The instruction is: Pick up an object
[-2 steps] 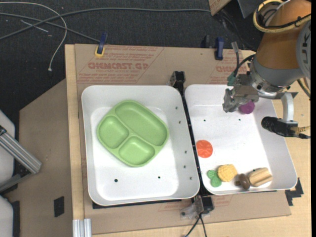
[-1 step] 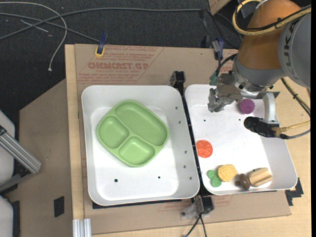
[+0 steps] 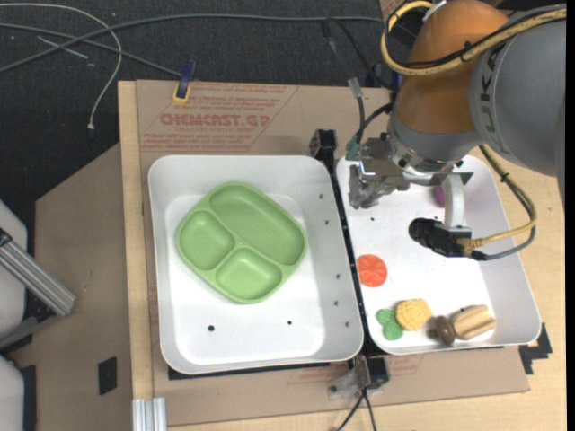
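The grey arm [image 3: 503, 70] with its orange band is reaching in over the right bin [image 3: 503, 330], covering that bin's far part. The left bin [image 3: 171, 330] is lying just beside the right bin, the two touching along their shared edge. A green divided plate [image 3: 240, 241] is sitting in the left bin, well apart from the right bin. The gripper [image 3: 364, 187] is hanging over the right bin's far left corner, close to the shared edge; whether it is clenched or released cannot be told, and nothing is showing in its grasp. Inside the right bin, a brown-and-tan toy [image 3: 462, 323] is lying near the front rim, a yellow corn piece with green leaf [image 3: 404, 316] is sitting just beside it, and a red round piece [image 3: 372, 270] is resting near the bin's left wall.
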